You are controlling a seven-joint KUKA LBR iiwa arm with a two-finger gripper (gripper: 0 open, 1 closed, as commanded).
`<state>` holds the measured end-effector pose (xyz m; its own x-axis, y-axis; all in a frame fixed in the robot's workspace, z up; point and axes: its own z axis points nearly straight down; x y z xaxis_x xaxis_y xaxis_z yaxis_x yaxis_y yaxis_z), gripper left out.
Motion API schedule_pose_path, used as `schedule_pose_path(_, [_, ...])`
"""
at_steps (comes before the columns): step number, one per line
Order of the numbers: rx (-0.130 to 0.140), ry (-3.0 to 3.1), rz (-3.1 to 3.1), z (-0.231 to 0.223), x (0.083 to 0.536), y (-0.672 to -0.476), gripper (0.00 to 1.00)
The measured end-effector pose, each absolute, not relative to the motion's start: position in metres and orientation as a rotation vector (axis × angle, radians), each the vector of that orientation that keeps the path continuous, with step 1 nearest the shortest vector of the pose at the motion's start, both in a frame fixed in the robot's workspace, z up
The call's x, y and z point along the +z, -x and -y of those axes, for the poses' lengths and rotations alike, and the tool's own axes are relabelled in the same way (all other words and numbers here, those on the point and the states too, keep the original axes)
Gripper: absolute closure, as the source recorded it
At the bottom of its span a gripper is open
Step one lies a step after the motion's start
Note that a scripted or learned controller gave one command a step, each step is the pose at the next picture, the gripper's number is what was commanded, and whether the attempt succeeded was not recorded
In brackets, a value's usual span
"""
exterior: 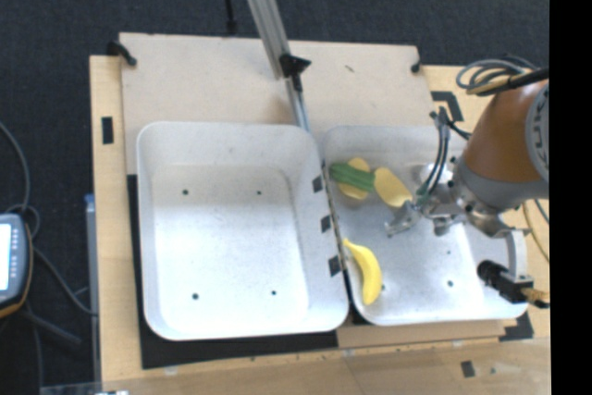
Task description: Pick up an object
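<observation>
We see the end effector (404, 222) low inside the right bin (435, 305), near its middle; we cannot tell how it is set or whether it touches anything. Just beside it, toward the bin's far left corner, lie a yellow piece (391, 187), a green object (352, 175) and another yellow object (355, 188) bunched together. A banana (364, 269) rests along the left wall, apart.

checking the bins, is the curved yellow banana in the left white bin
No, the curved yellow banana lies in the right white bin, against its left wall.
</observation>
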<state>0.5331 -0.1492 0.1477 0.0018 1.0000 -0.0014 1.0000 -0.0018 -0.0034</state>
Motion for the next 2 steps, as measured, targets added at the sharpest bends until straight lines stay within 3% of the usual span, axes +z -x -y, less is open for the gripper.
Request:
schedule_pose_path(1, [0.004,2.224,2.22,0.15,0.099,-0.533,0.0])
schedule_pose_path(2, [-0.005,2.233,2.216,0.151,0.112,-0.535,1.0])
